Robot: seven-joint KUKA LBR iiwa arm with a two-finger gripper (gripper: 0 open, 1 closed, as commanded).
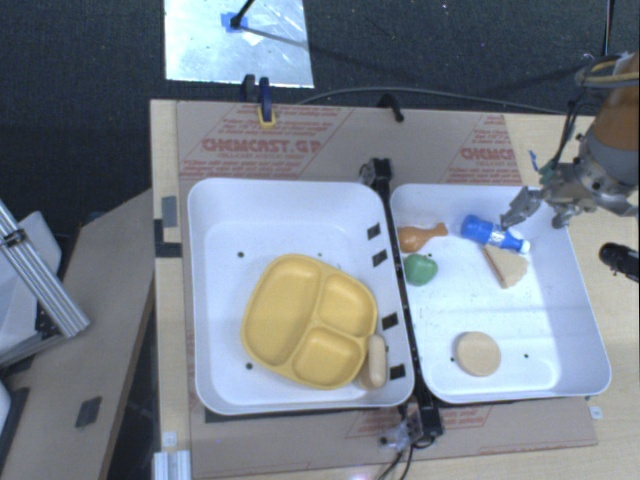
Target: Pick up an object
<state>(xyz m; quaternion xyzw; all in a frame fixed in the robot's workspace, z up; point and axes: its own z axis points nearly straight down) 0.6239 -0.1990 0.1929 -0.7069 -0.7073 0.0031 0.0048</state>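
Note:
The right bin (575, 298) holds an orange drumstick (422, 236), a green lump (421, 268), a blue tube (492, 233), a beige wedge (507, 266) and a round tan disc (477, 353). My gripper (540, 211) hangs over that bin's far right corner, just up and to the right of the blue tube. It is open, and nothing sits between its fingers. One fingertip (520, 209) is close to the tube's white end; whether they touch I cannot tell.
The left bin (230, 218) carries a yellow divided plate (310, 320) with a pale oblong piece (375, 360) against its right edge. A black divider strip (395, 288) runs between the bins. A metal sheet (235, 28) lies beyond the bench.

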